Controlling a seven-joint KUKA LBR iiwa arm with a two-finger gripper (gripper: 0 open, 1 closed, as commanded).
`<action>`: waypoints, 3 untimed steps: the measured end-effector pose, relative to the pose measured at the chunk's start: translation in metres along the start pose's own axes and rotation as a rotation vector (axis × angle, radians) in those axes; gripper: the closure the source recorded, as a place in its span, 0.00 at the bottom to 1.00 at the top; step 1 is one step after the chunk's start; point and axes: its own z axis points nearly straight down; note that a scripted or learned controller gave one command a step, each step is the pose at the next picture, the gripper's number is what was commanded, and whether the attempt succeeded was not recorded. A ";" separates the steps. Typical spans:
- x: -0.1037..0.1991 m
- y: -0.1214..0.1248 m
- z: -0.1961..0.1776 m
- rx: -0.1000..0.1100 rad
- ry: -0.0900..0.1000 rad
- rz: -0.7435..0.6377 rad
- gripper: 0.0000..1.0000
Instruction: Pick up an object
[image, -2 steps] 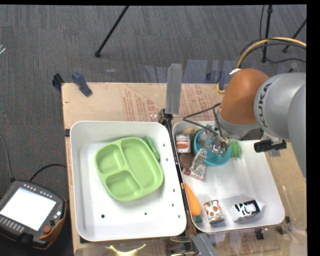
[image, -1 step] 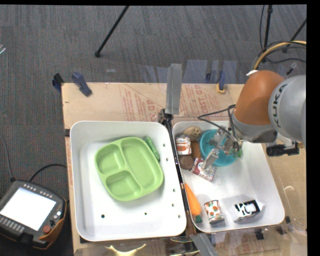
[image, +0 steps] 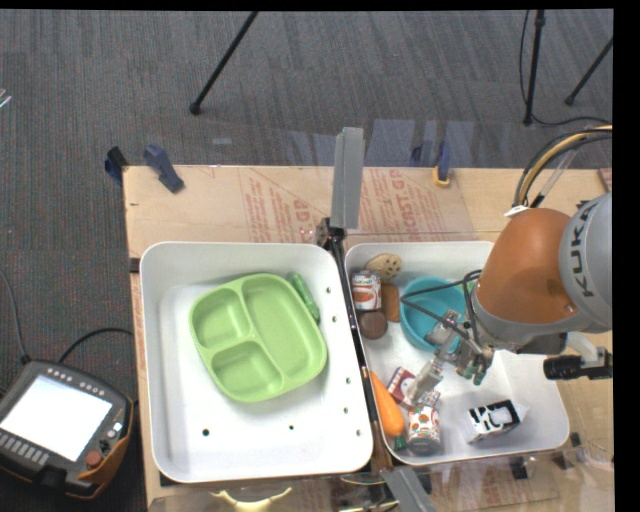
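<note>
Reaching into the right bin (image: 548, 418), the arm (image: 540, 275) is at the approach step; nothing is lifted yet, judging by the layout. The gripper (image: 437, 372) hangs low over the bin's middle, fingers pointing down-left. Finger state: cannot tell; the metal parts blur together at this res.

Likely target: the small can (image: 424, 423) w/ the red-and-white label, standing near the bin's front wall, just below the gripper tip. A red-and-white packet (image: 401, 383) lies just left of the tip, and a carrot (image: 387, 405) lies along the divider beside it. Whether the tip touches can or packet is not resolvable.

Next move calls for: a straight descent centred on one item, then closing & lifting. Risk: items are crowded, so a finger may land on a neighbour.

Other contents: teal bowl (image: 432, 303) behind the gripper, black-and-white box (image: 494, 418) to its right. The left bin (image: 160, 300) holds a green tray (image: 258, 336).
</note>
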 end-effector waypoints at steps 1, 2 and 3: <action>0.047 -0.001 -0.007 -0.012 -0.047 0.101 0.00; -0.023 0.031 0.001 0.000 0.000 0.234 0.00; -0.030 0.037 0.001 0.003 0.004 0.341 0.00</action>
